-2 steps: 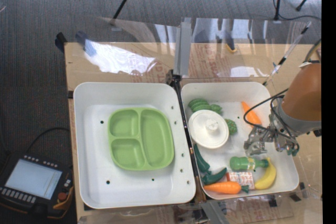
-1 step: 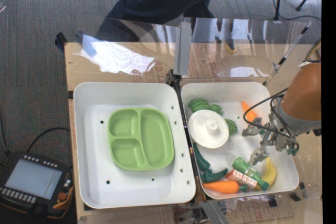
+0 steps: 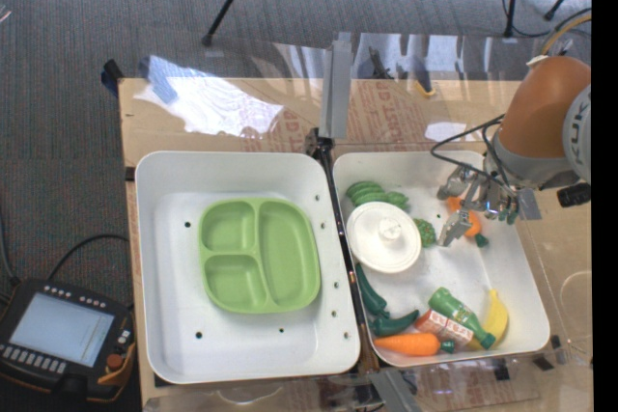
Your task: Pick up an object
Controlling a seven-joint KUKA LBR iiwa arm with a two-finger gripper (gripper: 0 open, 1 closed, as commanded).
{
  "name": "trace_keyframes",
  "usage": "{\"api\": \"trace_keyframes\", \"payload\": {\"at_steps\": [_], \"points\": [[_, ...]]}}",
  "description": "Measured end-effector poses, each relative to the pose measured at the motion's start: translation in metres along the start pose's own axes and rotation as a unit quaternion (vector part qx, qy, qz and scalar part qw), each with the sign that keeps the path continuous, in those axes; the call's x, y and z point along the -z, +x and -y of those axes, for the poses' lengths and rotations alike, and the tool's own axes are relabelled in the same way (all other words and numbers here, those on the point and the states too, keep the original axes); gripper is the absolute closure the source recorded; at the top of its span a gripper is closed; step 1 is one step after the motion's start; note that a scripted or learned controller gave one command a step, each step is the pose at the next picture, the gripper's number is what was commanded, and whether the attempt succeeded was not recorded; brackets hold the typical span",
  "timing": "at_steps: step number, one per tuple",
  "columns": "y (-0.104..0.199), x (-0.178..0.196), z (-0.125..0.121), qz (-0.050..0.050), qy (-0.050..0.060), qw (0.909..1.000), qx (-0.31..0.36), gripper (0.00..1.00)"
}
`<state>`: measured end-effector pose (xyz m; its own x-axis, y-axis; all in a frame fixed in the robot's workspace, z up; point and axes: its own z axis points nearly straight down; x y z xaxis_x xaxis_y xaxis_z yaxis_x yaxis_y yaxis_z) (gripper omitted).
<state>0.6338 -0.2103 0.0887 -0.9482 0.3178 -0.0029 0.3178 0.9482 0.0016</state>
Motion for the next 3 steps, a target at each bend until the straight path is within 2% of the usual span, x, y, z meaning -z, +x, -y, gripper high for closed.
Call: {"api": "trace_keyframes", "payload": {"at_steps": [1, 2, 3], "points": [[-0.001, 0.012, -0.002, 0.002, 0.0, 1.0, 0.003, 1.0], [0.01, 0.004, -0.027, 0.004, 0.0, 0.9869, 0.161, 1.0], [0.012, 0.0, -0.027, 0.0, 0.0, 0.9869, 0.162, 0.0]]}}
